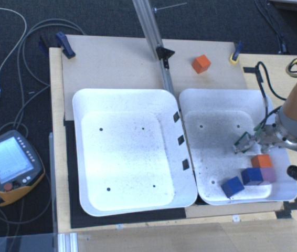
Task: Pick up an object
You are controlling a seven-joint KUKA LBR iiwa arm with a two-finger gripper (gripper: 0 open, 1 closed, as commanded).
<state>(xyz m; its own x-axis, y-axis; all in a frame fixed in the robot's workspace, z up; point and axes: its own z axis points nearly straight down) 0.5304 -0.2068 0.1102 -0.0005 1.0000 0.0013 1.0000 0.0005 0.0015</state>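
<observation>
Two shallow white bins sat side by side on a wooden bench. The left bin [127, 151] offered wide room. In the right bin [211, 140], four blocks crowded the near right corner against the rim: two blue cubes [232, 186] [252, 176], one orange block [262, 161] and one purple block [268, 174]. A fifth block, an orange cube [201, 63], lay on the bench beyond the right bin. The gripper [244, 142] hovered just left of the orange block; whether it was spread or pinched could not be told.

1 fixed camera looks down at a slant from above the worktop [117, 62], far enough back to take in both white bins [85, 109], the dark floor [22, 46] at left, and the arm [295, 109] entering from the right.
</observation>
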